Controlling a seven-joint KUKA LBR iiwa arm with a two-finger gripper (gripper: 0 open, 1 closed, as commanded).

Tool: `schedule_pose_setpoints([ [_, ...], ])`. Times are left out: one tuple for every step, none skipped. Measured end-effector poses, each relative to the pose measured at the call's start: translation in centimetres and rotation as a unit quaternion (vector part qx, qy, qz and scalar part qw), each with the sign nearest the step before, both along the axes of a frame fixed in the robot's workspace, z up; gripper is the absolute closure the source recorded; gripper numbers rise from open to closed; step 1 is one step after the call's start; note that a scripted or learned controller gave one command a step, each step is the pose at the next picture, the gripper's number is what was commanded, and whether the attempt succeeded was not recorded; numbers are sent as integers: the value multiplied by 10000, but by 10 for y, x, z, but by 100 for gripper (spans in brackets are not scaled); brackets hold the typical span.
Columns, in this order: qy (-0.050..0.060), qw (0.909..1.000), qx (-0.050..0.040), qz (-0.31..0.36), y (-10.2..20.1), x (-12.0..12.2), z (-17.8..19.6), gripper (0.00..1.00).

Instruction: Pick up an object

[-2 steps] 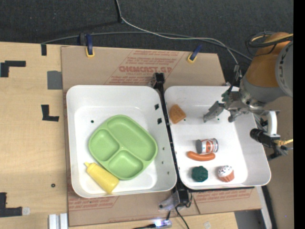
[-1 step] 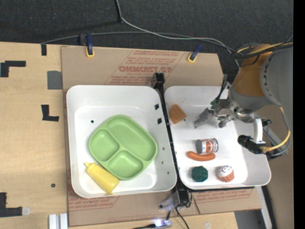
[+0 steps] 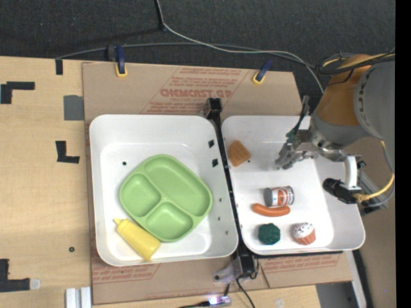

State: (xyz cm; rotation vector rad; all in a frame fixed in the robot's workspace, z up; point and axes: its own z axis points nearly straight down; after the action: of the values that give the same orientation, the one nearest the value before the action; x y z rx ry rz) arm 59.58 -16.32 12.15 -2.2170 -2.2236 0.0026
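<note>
Bins sit side by side on the cardboard-covered bench. Farthest left, the left bin [image 3: 103, 140] holds a green divided plate [image 3: 166, 197] near its middle, with a yellow squeeze bottle [image 3: 137, 239] lying just beside the plate's lower left edge, in the bin's front corner. Across the divider, the right bin [image 3: 340, 236] carries the small things: an orange-tan wedge, perhaps a bread slice [image 3: 239, 153], near the upper left corner; lower down, a small can [image 3: 279, 197] on its side with a red sausage [image 3: 270, 210] touching or just under it; then a dark green round piece [image 3: 270, 234] and, beside that to the right, a cupcake-like toy [image 3: 303, 233] near the front wall. The gripper [image 3: 287, 158] hangs over the upper middle of this bin, its fingers pointing down and left, parted a little, with nothing between them. The bread slice lies near it to the left, apart from the fingertips; the can lies below it, also apart.
</note>
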Motion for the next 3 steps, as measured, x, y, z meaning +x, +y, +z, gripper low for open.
schedule_pose_setpoints([
  [-25, 10000, 0, -3, 7, 4, 45, 100],
  [-30, 10000, -5, -7, 1, 12, 94, 100],
  [-18, 10000, -1, -7, 2, 13, 120, 100],
])
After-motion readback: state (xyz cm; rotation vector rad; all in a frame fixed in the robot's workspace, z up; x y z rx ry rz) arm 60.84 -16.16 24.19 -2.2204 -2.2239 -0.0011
